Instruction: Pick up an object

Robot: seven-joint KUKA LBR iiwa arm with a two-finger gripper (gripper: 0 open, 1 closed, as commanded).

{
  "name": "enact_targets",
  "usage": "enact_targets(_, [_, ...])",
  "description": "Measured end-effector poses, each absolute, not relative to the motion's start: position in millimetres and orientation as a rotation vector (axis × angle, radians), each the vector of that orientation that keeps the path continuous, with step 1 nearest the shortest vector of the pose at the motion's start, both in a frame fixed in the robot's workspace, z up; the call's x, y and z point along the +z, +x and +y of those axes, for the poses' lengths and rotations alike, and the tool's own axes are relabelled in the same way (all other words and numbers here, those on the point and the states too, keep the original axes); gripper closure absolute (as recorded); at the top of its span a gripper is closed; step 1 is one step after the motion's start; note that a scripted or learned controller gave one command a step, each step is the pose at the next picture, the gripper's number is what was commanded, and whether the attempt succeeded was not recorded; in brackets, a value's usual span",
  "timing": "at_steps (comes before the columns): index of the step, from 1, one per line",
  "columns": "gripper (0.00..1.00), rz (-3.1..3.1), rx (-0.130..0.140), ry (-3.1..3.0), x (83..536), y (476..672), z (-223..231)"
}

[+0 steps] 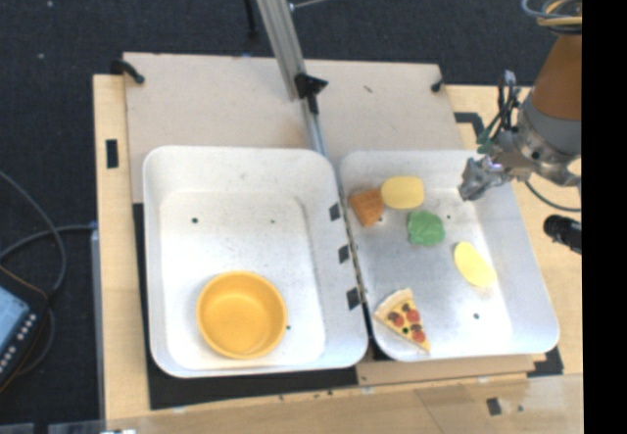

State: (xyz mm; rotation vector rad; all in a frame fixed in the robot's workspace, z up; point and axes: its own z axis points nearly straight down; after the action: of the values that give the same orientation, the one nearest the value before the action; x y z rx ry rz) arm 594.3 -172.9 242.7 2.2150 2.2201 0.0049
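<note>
We see two shallow white bins side by side on the bench. The left bin [176, 177] holds a yellow bowl [242, 313] near its front edge, upright, with its opening facing up. The right bin [519, 314] holds five small things: an orange-brown piece [367, 206] near the bin's left wall, a pale yellow rounded piece [403, 192] just beside it on the right, a green lump [425, 227] near the middle, a yellow lemon-shaped piece [474, 265] further right and toward the front, and a toy pizza slice [403, 317] close to the front left corner. The orange-brown and pale yellow pieces look close enough to touch, though we cannot be sure; the green lump lies just below the pale yellow one, apart from the lemon-shaped piece. The arm reaches in from the right, and its gripper [474, 179] hangs over the right bin's far right part, near the rim, well apart from the pizza slice and to the right of the pale yellow piece. Nothing shows between its fingers; whether they are spread or pressed together we cannot tell at this size. A slanted metal rail [277, 16] runs down from the top to the gap between the bins.
</note>
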Motion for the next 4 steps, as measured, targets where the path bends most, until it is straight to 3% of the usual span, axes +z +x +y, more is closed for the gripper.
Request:
enact_targets(1, [1.0,2.22,0.006,2.213,297,595.8,-174])
enact_targets(4, [1.0,2.225,0.002,2.217,282,561.4,-16])
